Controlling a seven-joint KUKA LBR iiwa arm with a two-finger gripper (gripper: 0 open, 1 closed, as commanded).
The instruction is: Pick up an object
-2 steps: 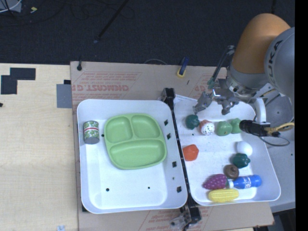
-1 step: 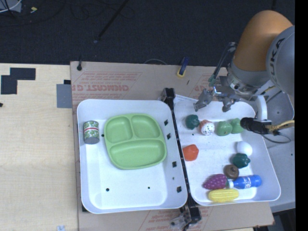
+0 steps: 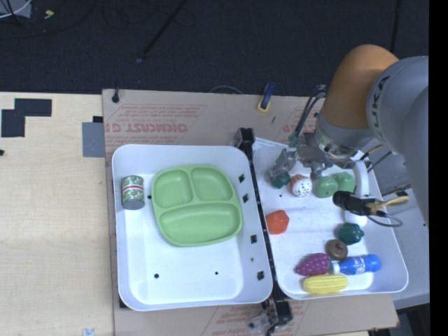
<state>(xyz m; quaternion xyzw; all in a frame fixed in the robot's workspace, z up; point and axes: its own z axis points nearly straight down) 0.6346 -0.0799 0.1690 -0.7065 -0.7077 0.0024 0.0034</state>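
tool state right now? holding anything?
Tool: low in the right bin, by the teal object and the white spotted ball. Open or shut cannot be told; no visible grasp.

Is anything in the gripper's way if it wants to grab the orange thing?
Nothing visible blocks it. The gripper hangs at the right bin's upper left, and the orange thing lies apart just below it on bare bin floor. The spotted ball sits off to the right.
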